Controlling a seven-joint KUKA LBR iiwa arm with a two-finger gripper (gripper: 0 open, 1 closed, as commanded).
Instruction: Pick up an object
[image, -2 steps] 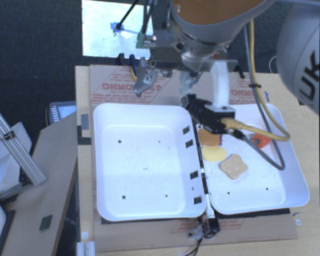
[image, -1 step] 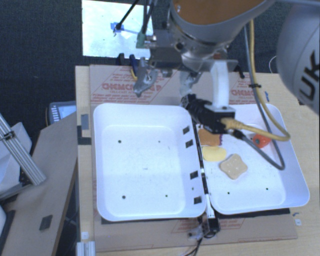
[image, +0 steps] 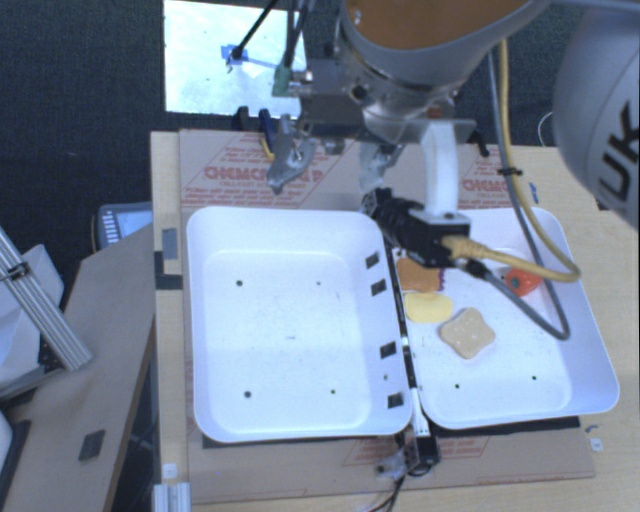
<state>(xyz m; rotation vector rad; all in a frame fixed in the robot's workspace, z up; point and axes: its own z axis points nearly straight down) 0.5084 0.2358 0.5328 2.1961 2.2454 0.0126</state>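
Observation:
The right bin (image: 580, 390) holds several small items. A tan toast-shaped piece (image: 467, 333) lies near its middle. A yellow flat piece (image: 430, 308) and an orange piece (image: 420, 277) sit close to the divider. A red-orange object (image: 521, 282) lies further right, partly behind a yellow cable. My gripper (image: 331, 168) hangs high above the back edge of the left bin (image: 290, 330). Its two metal fingers (image: 289, 162) are spread apart with nothing between them. It is well apart from all the items.
A black module (image: 420, 235) with a yellow cable (image: 530, 262) hangs from the wrist over the back left of the right bin. Black clips (image: 388, 350) line the divider between the bins. Cardboard (image: 230, 170) lies under both bins. An aluminium bar (image: 40, 310) stands at far left.

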